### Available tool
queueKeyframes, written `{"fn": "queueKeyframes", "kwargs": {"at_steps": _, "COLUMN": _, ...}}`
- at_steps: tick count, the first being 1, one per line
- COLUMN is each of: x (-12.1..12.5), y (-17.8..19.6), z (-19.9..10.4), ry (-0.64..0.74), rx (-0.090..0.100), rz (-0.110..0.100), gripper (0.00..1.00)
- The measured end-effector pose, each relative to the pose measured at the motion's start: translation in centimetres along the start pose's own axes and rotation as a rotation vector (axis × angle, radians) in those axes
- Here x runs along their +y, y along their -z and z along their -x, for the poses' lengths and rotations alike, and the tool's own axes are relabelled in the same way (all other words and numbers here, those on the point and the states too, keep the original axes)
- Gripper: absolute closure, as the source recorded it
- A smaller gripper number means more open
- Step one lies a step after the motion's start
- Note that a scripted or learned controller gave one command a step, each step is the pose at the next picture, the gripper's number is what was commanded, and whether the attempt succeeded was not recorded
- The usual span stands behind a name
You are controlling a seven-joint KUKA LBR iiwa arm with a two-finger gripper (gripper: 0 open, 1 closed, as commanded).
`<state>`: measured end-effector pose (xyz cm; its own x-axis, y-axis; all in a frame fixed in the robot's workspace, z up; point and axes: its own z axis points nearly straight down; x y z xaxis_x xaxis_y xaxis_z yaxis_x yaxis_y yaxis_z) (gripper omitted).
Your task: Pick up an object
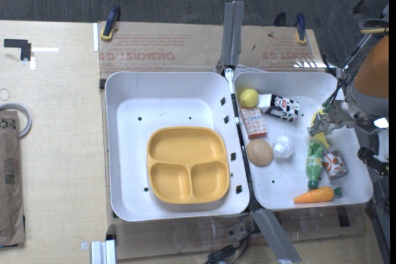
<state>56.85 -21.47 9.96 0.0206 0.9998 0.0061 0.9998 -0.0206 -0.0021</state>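
The right bin holds a yellow lemon, a pink carton, a black-and-white cow-patterned carton, a brown bread roll, a white crumpled piece, a green bottle, an orange carrot and a small red-and-white packet. My gripper reaches in from the right over the bin's right side, just above the green bottle's top and beside a small yellow piece. Nothing shows between its tips.
The left bin bears a yellow three-compartment tray. A grey divider post rises between the bins at the back. Cardboard lies behind them, held by blue clamps. A brown bag lies at the far left.
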Motion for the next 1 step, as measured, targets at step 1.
{"fn": "queueKeyframes", "kwargs": {"at_steps": 1, "x": -1.14, "y": 10.37, "z": -3.59, "ry": 0.014, "rx": -0.007, "rz": 0.001, "gripper": 1.0}}
